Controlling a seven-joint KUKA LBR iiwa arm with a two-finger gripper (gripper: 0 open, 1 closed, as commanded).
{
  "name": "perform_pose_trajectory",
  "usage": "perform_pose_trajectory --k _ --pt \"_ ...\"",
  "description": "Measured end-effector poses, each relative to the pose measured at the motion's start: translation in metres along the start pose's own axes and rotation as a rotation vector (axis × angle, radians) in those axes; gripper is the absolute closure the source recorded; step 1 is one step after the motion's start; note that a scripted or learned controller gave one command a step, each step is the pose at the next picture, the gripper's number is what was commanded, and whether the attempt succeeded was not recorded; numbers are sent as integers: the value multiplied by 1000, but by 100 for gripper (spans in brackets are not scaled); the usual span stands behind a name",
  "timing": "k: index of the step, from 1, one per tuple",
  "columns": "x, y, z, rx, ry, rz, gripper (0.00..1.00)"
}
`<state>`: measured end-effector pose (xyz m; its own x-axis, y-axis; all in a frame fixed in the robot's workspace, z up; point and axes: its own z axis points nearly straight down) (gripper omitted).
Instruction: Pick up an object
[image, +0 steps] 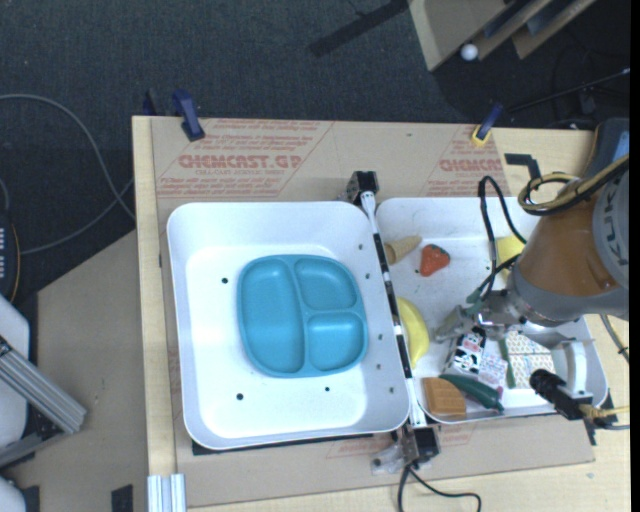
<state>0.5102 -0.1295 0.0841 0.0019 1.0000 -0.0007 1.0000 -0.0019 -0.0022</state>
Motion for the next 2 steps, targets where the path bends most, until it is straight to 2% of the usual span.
perform_pose_trajectory --k 1,2 --pt "1 3 -12 -8 1 0 100" --pt "68 55 -102 -6 2 -5 100"
